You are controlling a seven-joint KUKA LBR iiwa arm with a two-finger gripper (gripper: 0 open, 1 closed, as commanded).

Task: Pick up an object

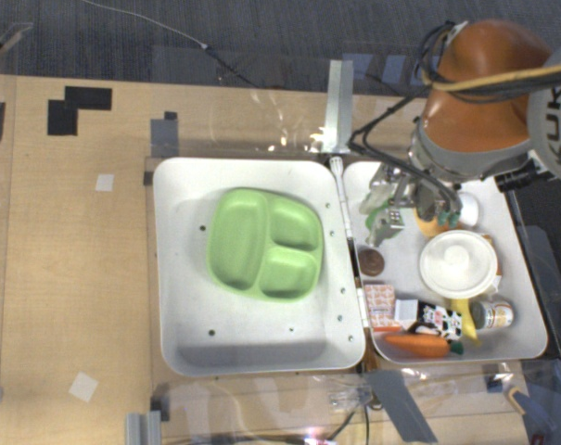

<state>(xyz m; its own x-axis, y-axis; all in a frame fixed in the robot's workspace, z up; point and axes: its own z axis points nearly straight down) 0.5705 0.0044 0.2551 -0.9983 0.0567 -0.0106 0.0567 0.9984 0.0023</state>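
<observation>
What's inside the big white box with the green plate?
Just the green plate, lying flat in the left white box. Whatever is beneath the plate is covered, so that can't be seen.

Wooden worktop [67, 276] carrying two shallow white bins side by side. Left bin [183, 341] holds a green divided plate [264, 241]. Black patches [76, 109] mark the worktop's far left corner.

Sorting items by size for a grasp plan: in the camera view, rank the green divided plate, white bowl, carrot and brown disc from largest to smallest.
1. green divided plate
2. white bowl
3. carrot
4. brown disc
</observation>
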